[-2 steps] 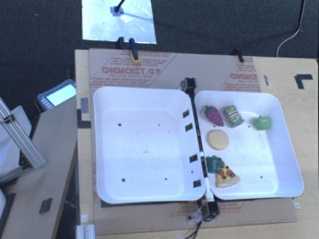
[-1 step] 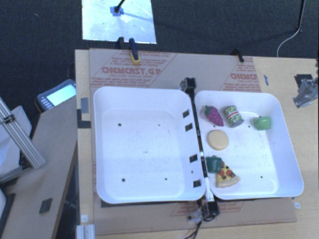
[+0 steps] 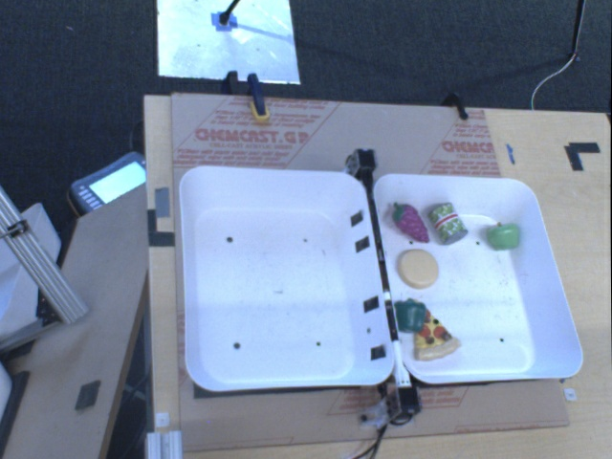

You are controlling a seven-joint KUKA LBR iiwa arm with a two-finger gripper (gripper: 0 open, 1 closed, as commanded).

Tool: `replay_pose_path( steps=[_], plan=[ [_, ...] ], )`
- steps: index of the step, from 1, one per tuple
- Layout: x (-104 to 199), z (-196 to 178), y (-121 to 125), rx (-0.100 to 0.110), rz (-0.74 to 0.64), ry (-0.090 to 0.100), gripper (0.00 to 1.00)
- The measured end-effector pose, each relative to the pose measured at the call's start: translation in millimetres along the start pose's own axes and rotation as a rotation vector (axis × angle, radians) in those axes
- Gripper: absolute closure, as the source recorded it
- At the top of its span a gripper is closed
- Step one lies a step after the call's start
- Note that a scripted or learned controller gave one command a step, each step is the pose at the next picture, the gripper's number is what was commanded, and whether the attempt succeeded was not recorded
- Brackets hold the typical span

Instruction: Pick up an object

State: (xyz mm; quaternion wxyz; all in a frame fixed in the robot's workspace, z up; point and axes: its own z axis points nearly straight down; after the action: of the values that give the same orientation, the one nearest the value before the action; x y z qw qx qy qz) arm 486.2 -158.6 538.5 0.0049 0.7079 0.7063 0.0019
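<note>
The right bin (image 3: pixel 545 256) holds several small toy foods. A purple bunch of grapes (image 3: pixel 411 222) lies near its back left. Beside it stands a small green and red can (image 3: pixel 446 223), tipped a little. A green pepper (image 3: pixel 503 235) sits further right. A round tan cookie (image 3: pixel 418 269) lies in the middle left. Near the front left, a dark green piece (image 3: pixel 411 314) touches a pizza slice (image 3: pixel 435 338).
The left bin (image 3: pixel 206 199) stands beside the right one, joined by black clips along the shared wall (image 3: pixel 378 275). Both rest on a cardboard sheet (image 3: pixel 316 132) on the wooden bench. A shiny metal plate (image 3: pixel 228 27) lies on the floor behind.
</note>
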Motion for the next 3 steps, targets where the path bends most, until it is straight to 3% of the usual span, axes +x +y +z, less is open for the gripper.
replay_pose_path(
  steps=[1,2,3],
  plan=[
    [73.0,116.9,-0.9,0.017,-0.013,0.007,1.0],
    [32.6,50.6,0.0,0.0,-0.001,0.001,1.0],
    [-44.8,0.0,-0.4,0.0,0.004,-0.002,1.0]
  ],
)
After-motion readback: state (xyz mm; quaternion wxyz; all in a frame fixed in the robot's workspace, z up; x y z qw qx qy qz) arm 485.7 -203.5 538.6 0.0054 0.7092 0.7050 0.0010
